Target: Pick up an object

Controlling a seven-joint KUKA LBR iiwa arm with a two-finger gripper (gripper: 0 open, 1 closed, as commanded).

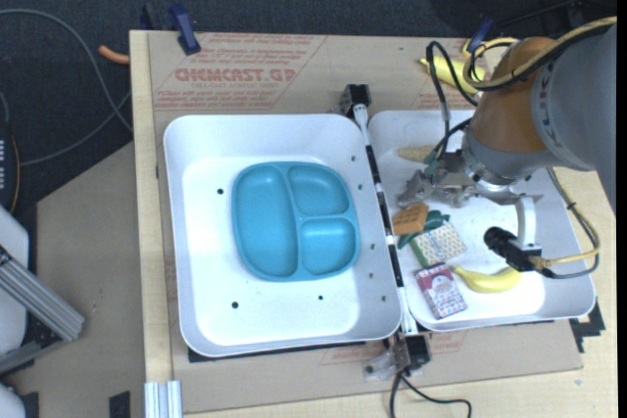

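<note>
Tool point(428, 183) hangs low in the right bin point(563, 303), its grip impossible to tell, just above a brown scrap point(410, 216). Nearby lie a banana point(490, 280) and red packet point(442, 290). The left bin point(196, 308) holds a blue tray point(293, 218).

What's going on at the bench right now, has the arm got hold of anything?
The arm is reaching down into the right bin, with its gripper low over the clutter at the bin's left side. Nothing is visibly between its fingers. A banana, a red packet and a patterned card lie in that bin. The left bin holds a blue divided plate.
</note>
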